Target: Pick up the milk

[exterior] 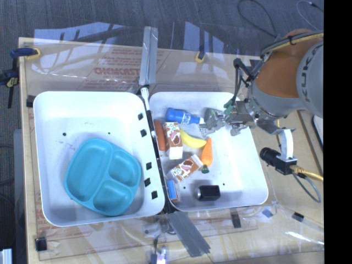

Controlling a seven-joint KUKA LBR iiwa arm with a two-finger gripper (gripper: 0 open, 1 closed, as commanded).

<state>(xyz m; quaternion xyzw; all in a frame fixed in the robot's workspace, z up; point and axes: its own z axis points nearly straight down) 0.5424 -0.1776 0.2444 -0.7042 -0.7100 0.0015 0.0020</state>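
White card with brown and red printing marks the milk (174,139), a small carton lying on its side in the right bin (242,186), close to the divider between the two bins. A second printed carton (186,168) is seen just below it, lying at a tilt; which of the two is truly the milk cannot be settled with certainty at this resolution. A brown sausage (160,135) lies just beside the upper carton on its left, a banana (192,140) on its right, and a blue bottle (181,116) above it. A carrot (207,153) and a black block (209,192) are noted nearby.

The arm (286,76) is extended in from the right, its wrist bent over the upper part of the right bin. The end effector (212,122) is positioned low, near the banana and bottle, apart from the milk. Whether it is spread or pressed together cannot be told. A blue compartment plate (102,175) is recorded in the left bin (49,125).
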